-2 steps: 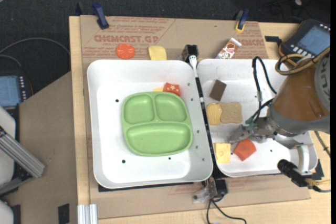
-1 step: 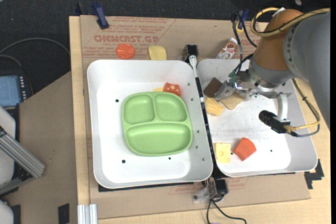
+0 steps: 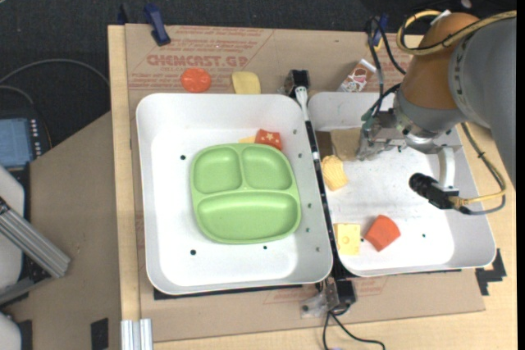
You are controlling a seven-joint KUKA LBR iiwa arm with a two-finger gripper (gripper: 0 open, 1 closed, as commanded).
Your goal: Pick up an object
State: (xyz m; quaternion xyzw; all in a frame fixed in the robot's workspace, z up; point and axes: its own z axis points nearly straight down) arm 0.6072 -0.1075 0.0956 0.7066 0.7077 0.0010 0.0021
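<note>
Arm over the right bin (image 3: 467, 246), claw (image 3: 371, 145) low near the bin's far-left corner.
Whether the claw is released or clenched — cannot tell. In that bin lie a pale yellow piece (image 3: 333, 173), a yellow block (image 3: 348, 238) and an orange block (image 3: 381, 232) — all apart from the claw. The left bin (image 3: 160, 201) holds a green divided tray (image 3: 244, 193).

Lighting was bright and even from overhead; white bins (image 3: 164, 250) ran slightly blown out, shadows soft, focus mildly soft.
</note>
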